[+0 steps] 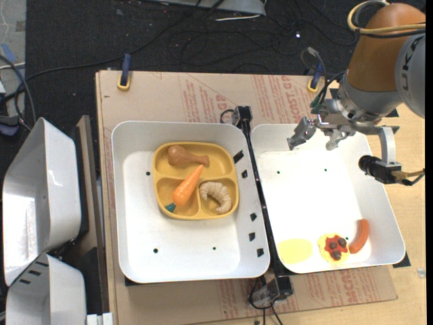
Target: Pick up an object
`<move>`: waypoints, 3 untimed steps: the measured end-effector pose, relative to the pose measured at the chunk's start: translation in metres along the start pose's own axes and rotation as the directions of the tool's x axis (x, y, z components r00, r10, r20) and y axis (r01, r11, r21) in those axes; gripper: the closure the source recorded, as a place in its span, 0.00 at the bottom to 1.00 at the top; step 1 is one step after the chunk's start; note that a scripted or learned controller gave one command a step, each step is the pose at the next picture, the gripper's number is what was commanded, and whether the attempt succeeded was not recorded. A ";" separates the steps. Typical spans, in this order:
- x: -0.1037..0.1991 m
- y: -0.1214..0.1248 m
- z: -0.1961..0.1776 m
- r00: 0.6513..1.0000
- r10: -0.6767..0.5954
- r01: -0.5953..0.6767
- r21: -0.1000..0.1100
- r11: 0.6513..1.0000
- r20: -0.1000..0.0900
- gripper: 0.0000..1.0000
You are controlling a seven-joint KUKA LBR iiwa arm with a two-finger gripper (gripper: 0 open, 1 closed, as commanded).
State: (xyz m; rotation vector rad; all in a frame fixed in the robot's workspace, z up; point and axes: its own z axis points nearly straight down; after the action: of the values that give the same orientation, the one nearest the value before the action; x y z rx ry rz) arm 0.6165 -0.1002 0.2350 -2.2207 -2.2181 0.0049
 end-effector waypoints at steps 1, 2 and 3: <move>0.000 -0.010 0.051 1.000 0.000 0.000 0.001 1.000 0.000 0.00; 0.006 -0.007 0.095 1.000 -0.001 0.001 -0.001 1.000 0.000 0.00; 0.006 -0.006 0.082 1.000 0.000 0.000 -0.006 1.000 0.000 1.00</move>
State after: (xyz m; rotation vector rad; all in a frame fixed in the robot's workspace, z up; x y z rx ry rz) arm 0.6098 -0.0946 0.1527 -2.2241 -2.2206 -0.0008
